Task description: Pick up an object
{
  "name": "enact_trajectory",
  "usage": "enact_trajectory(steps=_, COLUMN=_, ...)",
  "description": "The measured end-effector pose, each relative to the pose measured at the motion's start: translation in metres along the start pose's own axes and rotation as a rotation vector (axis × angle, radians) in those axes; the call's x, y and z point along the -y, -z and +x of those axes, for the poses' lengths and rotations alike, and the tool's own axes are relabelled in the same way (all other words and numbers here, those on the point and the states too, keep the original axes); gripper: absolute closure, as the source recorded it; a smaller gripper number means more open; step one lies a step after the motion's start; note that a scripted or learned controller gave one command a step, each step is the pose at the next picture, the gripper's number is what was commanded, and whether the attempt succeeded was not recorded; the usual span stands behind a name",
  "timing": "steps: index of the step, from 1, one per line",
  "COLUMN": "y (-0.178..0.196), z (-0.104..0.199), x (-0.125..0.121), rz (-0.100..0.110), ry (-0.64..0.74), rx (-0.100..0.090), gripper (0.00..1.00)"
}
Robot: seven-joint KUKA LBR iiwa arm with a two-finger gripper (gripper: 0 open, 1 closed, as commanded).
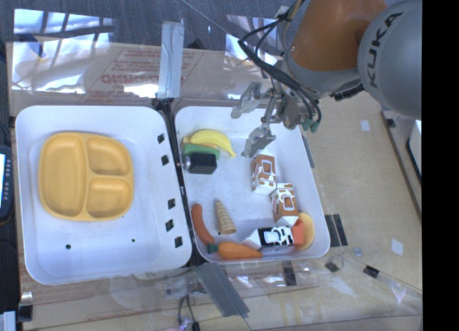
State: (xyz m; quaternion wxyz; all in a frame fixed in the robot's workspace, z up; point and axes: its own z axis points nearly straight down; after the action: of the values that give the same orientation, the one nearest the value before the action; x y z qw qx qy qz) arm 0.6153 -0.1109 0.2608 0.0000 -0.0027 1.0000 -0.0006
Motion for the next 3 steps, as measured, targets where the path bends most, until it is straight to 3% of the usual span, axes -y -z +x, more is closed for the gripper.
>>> enact_trajectory(steps=1, y=-0.096, z=0.013, x=0.076, rz=-0.002, ry=-0.084, rx=-0.008, gripper=0.00)
enact_trajectory(steps=2, y=-0.169, z=0.021, x=0.088, rz=0.000, ry=-0.089, rx=0.001, gripper=0.00)
enact_trajectory(steps=3, y=-0.168, z=0.045, x=0.074, rz=-0.002, ry=-0.287, rx=0.000, gripper=0.00)
